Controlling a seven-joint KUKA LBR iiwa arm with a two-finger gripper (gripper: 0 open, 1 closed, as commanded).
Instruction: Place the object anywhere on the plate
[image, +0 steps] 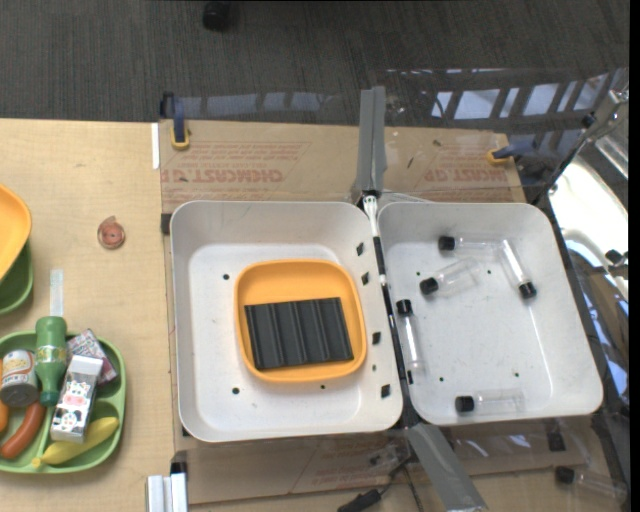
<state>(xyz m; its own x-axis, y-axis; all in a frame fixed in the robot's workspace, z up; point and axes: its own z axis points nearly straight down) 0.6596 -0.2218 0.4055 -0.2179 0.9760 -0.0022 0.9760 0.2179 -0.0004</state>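
An orange plate (296, 281) with rounded corners sits in the middle of the left white bin (200, 300). A black ribbed rectangular object (300, 333) lies flat on the plate, inside its rim. In the right white bin (560, 350) lie several clear plastic tubes with black caps: one near the back (470, 243), one slanted at the back right (517, 272), one in the middle left (447, 280), one along the left wall (406, 335), and one at the front (492, 403).
A green tray (100, 440) of toy food and a bottle stands on the wooden table at the far left, with a yellow bowl (10, 235) behind it. A small pink disc (111, 233) lies on the wood. Cardboard (270, 165) lies behind the bins.
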